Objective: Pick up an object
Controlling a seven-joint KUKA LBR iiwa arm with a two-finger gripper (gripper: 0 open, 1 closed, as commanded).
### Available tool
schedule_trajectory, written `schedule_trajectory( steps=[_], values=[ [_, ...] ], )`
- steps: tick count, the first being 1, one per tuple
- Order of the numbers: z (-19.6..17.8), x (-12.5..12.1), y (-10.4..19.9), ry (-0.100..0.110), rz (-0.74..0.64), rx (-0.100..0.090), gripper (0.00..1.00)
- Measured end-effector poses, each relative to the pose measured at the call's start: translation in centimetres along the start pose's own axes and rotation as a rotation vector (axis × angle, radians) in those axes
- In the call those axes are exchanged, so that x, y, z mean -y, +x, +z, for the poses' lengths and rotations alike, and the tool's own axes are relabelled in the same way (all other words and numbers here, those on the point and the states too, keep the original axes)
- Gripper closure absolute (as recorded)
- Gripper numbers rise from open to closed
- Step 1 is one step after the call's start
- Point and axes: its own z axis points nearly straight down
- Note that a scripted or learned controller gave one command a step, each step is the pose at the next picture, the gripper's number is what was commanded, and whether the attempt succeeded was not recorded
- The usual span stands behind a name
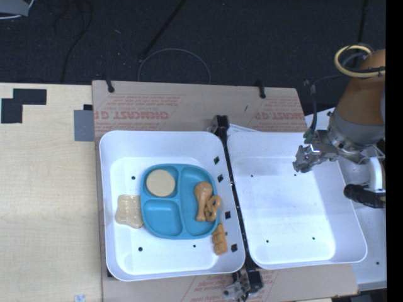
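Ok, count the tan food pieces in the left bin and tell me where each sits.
4. A round cracker in the blue tray's upper-left compartment, a pretzel-like piece in its right compartment, a pale slice against the tray's left edge, and a small chunk off its lower-right corner.

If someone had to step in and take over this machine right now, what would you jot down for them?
Gripper: over the right white bin, near its upper right; nothing seen in it, and whether it is open or shut is unclear.
Things: all in the left white bin. Blue divided plastic tray holds a round tan disc and a tan drumstick-shaped piece. Pale flat piece lies at the tray's left edge; small brown piece at its lower right.
Done: nothing picked.
Left: choose an object, grasp and lift.
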Motion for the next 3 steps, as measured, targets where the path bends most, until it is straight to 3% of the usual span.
schedule_trajectory(
  steps=[3],
  values=[
    [-1.6,-0.2,15.9,0.0,-0.001,0.0,1.0]
  ],
)
